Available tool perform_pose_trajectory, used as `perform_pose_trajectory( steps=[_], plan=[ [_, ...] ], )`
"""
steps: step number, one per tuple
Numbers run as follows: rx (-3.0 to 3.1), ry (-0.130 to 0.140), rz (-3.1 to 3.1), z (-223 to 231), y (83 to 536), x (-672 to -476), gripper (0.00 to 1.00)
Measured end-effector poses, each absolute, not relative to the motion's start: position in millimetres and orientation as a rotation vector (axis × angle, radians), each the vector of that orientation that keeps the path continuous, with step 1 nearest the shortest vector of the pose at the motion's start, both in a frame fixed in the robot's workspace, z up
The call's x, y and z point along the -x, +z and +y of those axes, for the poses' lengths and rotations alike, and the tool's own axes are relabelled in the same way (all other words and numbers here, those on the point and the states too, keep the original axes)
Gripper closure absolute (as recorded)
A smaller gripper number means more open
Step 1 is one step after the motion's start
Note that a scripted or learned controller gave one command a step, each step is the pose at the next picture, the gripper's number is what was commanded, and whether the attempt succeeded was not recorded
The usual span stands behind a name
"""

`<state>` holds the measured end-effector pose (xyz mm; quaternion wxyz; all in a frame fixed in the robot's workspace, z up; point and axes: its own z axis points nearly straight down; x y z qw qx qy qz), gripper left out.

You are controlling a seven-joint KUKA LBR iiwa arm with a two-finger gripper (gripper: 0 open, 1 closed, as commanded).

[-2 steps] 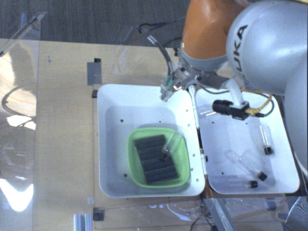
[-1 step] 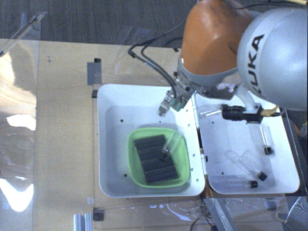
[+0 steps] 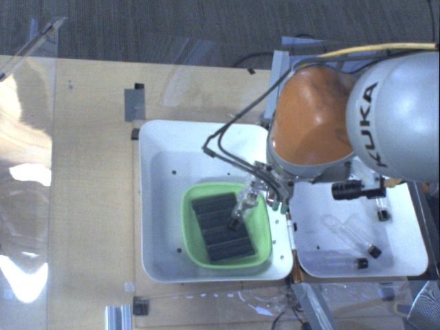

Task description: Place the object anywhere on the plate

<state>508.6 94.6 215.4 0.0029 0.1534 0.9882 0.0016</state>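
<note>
We see the gripper (image 3: 238,214) low over the green plate (image 3: 191,243) in the left bin (image 3: 155,184), touching the dark ridged object (image 3: 220,229) that lies on the plate. We cannot tell its state. Clear tubes (image 3: 347,229) lie in the right bin (image 3: 405,253).

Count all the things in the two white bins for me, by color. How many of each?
Green: 1, the plate
Black: 1, the ridged block lying on the plate
Clear: 1, the tube with a dark cap in the right bin
Total: 3

The gripper is over the block.
</note>
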Motion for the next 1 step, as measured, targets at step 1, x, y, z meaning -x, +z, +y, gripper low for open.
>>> perform_pose_trajectory(
  steps=[1],
  plan=[
    [-0.481,0.005,3.098,94.6,215.6,-508.7,0.0]
  ],
)
